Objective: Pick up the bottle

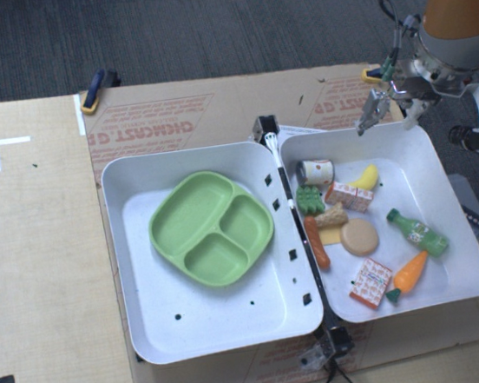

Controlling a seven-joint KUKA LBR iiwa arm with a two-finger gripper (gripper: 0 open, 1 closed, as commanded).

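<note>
A carton (372,283) and carrot (409,271) lie just beside the bottle (419,233); the tool (384,111) hangs released, well apart.

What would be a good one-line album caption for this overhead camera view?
Robot gripper poised above the right bin's far rim, green bottle lying among toy foods, green plate in the left bin.

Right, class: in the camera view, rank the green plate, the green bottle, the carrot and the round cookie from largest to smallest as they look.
1. Green plate, by far the largest.
2. Green bottle.
3. Carrot, shorter and slimmer than the bottle.
4. Round cookie; close to the carrot in area, so that order is unsure.
</note>
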